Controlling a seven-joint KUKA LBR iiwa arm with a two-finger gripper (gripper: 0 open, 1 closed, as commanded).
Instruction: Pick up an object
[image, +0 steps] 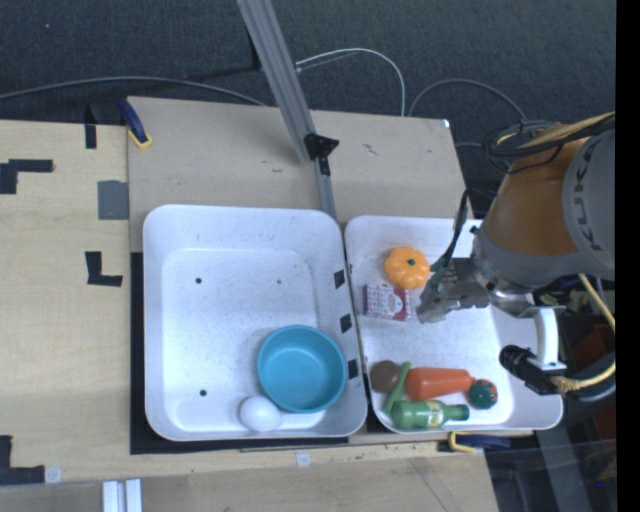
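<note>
Two white bins sit side by side on the bench. The left bin (180, 300) holds a blue bowl (300, 367) near its front right corner, with a white ball (259, 412) touching the bowl's front left edge.

The right bin (520, 410) holds more. A small orange pumpkin (407, 267) lies toward the back, with a red-and-white packet (386, 301) just in front of it on the left. Along the front wall lie a carrot (440, 381), a green bottle (428, 412), a brown lump (384, 376) and a small green-and-red piece (483, 393), packed close together.

The arm reaches in from the right. The gripper (432, 305) hangs over the right bin, just beside the pumpkin and packet. Whether its grip is wide or closed, cannot tell; nothing is visibly held.
</note>
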